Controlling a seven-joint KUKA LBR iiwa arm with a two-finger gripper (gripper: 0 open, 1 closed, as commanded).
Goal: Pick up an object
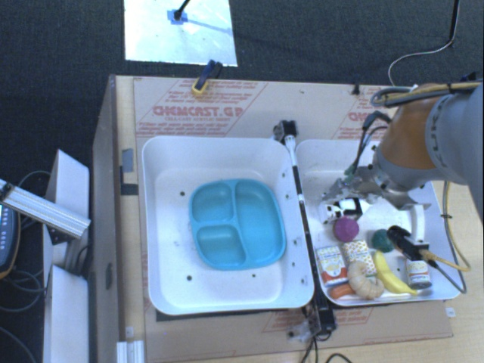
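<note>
gripper [346,205] right of centre, low in right bin [318,165], mostly hidden by arm [423,146]; grip state unreadable | purple ball [346,229] just below it | banana [389,272], bottle [417,272] lower right | blue tray [236,224] in left bin [162,172]

Lighting, as I read it from the remote station: bright, even, overhead. White bins [227,153] near overexposed; faint soft shadows inside their walls. Glare: pale floor sheet [178,21] washed out. Dark carpet [53,51] grainy, little detail. Focus: moderate throughout; small items in the right bin [321,161] soft, labels unreadable. Arm [435,134] slightly blurred.
</note>
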